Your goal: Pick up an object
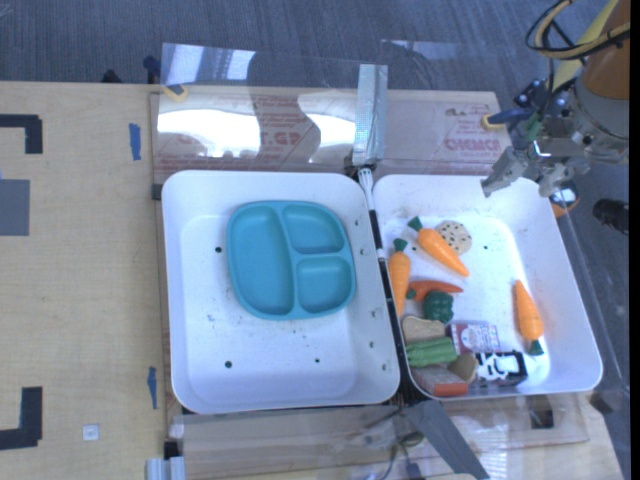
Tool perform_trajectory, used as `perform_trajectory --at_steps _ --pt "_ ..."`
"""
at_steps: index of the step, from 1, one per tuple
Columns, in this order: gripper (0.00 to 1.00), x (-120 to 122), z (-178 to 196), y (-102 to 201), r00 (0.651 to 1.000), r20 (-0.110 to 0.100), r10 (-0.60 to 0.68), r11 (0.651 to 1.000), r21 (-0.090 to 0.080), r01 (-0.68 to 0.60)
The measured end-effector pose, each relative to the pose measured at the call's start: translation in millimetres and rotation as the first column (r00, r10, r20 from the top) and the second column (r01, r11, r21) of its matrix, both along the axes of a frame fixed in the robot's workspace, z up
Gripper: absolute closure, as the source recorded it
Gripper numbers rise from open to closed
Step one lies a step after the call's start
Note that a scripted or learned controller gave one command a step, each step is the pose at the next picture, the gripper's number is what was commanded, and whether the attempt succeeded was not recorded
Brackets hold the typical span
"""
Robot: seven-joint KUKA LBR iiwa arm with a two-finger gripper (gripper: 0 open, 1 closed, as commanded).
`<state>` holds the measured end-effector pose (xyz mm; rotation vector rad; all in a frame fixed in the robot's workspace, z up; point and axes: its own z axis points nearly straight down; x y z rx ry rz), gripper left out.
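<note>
The right bin [575,298] holds toy food: a carrot [442,250] beside a cookie [455,234], a second carrot [399,276] against the left wall, and a third carrot [527,311] lying alone on the right. Broccoli [437,308], a red pepper [437,288], a green cucumber [430,352] and a small packet [475,336] crowd the near left corner. My gripper [522,186] hangs above the bin's far right corner, open, with nothing between its fingers. It is well apart from all the food.
The left bin [190,268] holds a blue divided plate [292,258]. A clear plastic wall [260,118] stands behind both bins. A yellow cable [570,18] loops above the arm at the top right. A black and white item [500,367] lies near the right bin's front edge.
</note>
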<state>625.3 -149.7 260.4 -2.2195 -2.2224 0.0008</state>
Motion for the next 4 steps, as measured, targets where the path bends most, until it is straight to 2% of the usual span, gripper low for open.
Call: perform_trajectory --at_steps 1,2,3,4 --pt "0.00 -8 -122 50 0.999 -0.010 0.048 0.999 0.003 -0.048" --pt "0.00 -3 -168 50 0.994 0.014 0.108 0.994 -0.002 -0.108" --pt "1.00 0 -155 48 0.994 0.023 0.106 0.994 -0.009 -0.106" --pt "1.00 9 -62 117 0.999 0.010 -0.047 0.999 0.002 0.047"
